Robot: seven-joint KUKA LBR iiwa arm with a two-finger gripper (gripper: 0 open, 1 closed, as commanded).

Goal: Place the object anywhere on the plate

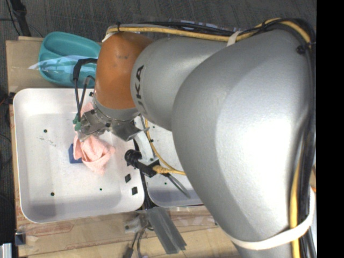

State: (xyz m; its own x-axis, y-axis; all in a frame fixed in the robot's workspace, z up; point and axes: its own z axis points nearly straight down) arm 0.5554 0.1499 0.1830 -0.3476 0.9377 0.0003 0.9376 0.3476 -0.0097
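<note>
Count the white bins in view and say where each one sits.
2. The left bin is in plain sight, with a pink cloth in it. The right bin is mostly hidden under the arm; anything inside may be hidden.

Crumpled pink cloth [94, 152], small blue patch at its left, in left bin [32, 198]

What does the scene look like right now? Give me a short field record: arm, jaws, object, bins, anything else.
arm: grey arm reaches from the right across the bins, orange band above the wrist
jaws: cannot tell, hidden under the wrist
object: pink cloth in the left bin, blue item at its left edge
right bin: corner visible below the arm
other: teal object beyond the left bin
</note>
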